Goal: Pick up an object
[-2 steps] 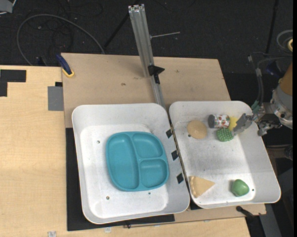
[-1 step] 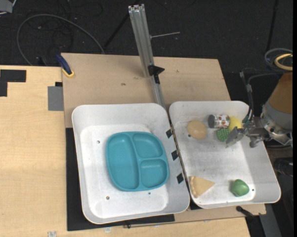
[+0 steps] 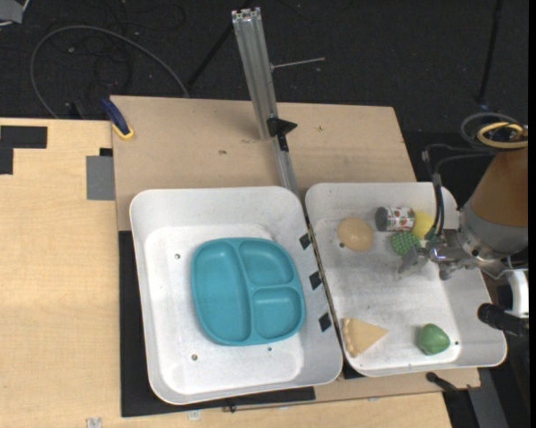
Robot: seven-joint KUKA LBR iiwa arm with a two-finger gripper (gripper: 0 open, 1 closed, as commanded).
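Observation:
My gripper (image 3: 425,257) reaches in from the right and hangs low over the right bin (image 3: 388,292), near its upper right corner. Right by its tip lie a green knobbly object (image 3: 403,242) and a yellow object (image 3: 424,223), partly hidden by the wrist. A small printed can (image 3: 393,218) lies on its side just left of them. A round tan object (image 3: 356,234) sits further left. At the bin's front lie a tan wedge (image 3: 364,335) and a green rounded object (image 3: 433,338).
The left bin (image 3: 160,239) holds a teal divided plate (image 3: 247,289). An upright metal post (image 3: 257,69) rises behind the bins. The arm's grey and orange body (image 3: 504,194) stands over the right bin's right rim.

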